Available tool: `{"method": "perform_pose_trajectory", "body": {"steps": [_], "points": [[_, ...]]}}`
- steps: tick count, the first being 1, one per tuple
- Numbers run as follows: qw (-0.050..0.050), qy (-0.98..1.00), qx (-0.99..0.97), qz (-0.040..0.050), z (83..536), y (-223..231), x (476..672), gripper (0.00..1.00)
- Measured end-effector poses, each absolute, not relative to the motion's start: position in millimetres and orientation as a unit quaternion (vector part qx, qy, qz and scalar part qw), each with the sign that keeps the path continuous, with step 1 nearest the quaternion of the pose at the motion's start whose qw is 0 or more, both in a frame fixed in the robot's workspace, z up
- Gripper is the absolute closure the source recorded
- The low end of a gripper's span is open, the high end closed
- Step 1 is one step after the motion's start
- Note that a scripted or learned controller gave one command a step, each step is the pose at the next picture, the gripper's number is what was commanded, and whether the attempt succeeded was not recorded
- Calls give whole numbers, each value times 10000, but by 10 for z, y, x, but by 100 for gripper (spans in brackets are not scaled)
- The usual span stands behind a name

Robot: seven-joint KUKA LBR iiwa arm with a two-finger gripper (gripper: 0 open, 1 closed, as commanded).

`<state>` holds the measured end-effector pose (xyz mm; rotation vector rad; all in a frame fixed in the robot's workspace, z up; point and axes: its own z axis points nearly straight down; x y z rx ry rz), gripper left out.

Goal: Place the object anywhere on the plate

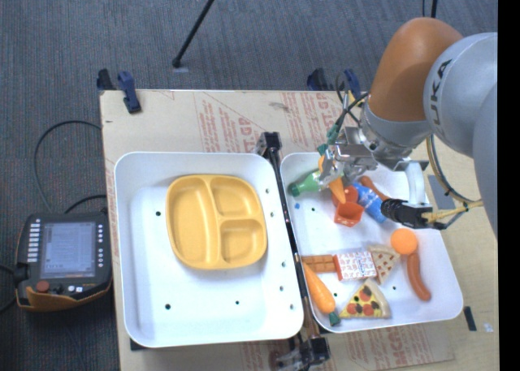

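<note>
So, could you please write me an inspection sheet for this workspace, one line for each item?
Surface: bench bears two white bins, left bin and right bin, side by side.
Job's things: yellow plate with three compartments, in the left bin, nothing on it.
Clutter: right bin holds toy food: carrot, pizza slice, sausage, orange ball, green bottle, orange cup, blue piece.
Grippers: hand low over the right bin's far end; hold cannot be told.
Cables: black cable to the pendant; wires on the wrist.
Surroundings: pendant on grey carpet, blue clamps, tripod leg.
</note>
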<state>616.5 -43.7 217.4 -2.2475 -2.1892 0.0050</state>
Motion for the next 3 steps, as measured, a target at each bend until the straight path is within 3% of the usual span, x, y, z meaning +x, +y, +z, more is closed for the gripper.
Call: {"method": "perform_pose_trajectory", "body": {"steps": [1, 2, 3], "points": [[11, -7051, -7091, 2, 1880, 63, 6436, 100], [6, -7053, -7089, 0, 1886, 62, 6438, 0], [15, -7346, -6785, 6, 1872, 874, 5907, 0]]}}
